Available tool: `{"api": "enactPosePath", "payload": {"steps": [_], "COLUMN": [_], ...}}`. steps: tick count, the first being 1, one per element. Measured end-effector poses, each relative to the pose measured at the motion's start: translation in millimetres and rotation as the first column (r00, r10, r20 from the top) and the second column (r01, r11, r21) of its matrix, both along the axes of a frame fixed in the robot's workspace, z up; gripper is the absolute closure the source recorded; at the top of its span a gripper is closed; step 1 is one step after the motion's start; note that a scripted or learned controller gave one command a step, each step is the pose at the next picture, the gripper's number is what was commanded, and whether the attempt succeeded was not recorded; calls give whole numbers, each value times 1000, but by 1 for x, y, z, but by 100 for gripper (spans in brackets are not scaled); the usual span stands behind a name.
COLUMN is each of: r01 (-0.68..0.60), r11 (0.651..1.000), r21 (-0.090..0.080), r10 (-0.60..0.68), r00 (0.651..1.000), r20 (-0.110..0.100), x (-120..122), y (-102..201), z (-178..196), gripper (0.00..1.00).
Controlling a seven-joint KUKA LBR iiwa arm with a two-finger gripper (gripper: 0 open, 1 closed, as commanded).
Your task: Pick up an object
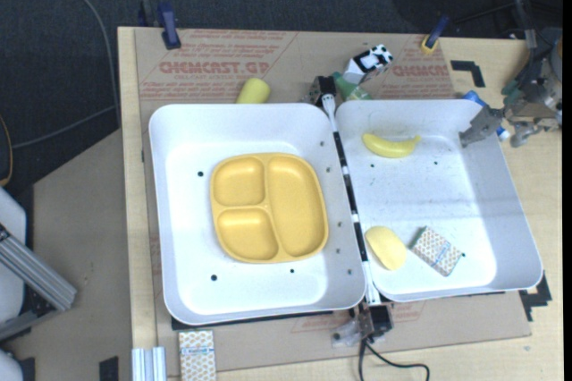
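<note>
Left of the gripper (pixel 487 127), near it, lies the banana (pixel 391 144), long axis pointing toward it; finger state undeterminable.

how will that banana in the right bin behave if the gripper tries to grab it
The banana is curved and smooth, so it may well slip or swivel between two fingers. It lies flat on the right bin floor, so rolling far seems unlikely. It looks like a toy, probably light and stiff.

A divided plate (pixel 268 207) sits in the left bin (pixel 179 138); a banana (pixel 390 144), lemon (pixel 386 247) and small box (pixel 437 250) lie in the right bin (pixel 500 209).
</note>
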State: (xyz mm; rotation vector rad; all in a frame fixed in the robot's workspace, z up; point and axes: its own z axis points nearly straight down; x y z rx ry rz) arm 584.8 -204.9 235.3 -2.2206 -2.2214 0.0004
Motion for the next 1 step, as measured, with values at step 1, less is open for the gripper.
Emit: {"api": "enactPosePath", "payload": {"steps": [1], "r01": [-1], "r11": [1000], "r21": [1], "r10": [1], "r00": [1000], "r20": [-2], "x": [27], "y": [27], "z": [-108], "gripper": [0]}}
